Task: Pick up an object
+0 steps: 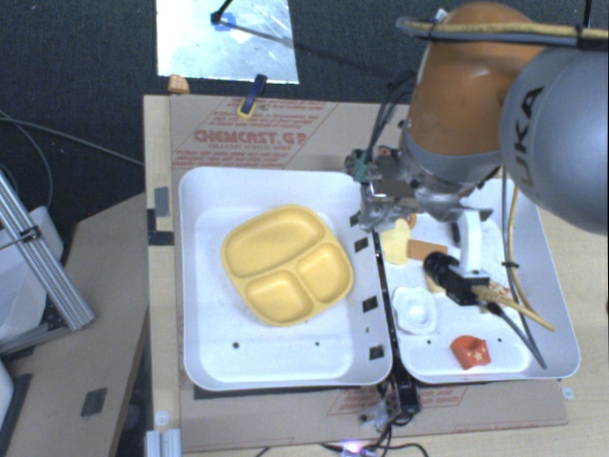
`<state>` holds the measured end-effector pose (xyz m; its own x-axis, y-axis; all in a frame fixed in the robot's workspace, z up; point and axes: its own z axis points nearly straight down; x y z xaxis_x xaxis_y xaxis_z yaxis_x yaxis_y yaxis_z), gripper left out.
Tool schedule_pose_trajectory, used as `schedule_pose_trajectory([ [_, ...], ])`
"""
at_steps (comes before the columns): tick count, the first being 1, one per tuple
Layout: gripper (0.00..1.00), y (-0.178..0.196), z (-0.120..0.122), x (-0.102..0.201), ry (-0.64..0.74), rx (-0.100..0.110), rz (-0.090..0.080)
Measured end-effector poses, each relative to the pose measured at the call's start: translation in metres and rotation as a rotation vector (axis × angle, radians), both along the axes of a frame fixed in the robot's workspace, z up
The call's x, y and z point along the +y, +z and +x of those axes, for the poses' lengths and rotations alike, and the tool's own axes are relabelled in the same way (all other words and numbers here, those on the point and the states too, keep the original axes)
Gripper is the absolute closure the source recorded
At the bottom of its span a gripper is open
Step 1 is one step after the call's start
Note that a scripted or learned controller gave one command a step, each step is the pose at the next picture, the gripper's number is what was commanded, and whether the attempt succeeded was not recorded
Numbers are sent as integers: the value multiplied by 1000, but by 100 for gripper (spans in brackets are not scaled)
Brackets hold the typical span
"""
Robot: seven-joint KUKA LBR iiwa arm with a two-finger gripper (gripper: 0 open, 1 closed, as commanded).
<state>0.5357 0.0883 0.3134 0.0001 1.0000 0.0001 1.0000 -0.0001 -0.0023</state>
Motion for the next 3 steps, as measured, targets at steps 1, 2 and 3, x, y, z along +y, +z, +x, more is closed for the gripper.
schedule_pose_trajectory([
  [1, 100, 30, -38, 23, 7, -6, 3],
  [2, 100, 39, -36, 22, 9, -8, 1],
  [3, 0, 39, -36, 22, 9, -7, 1],
])
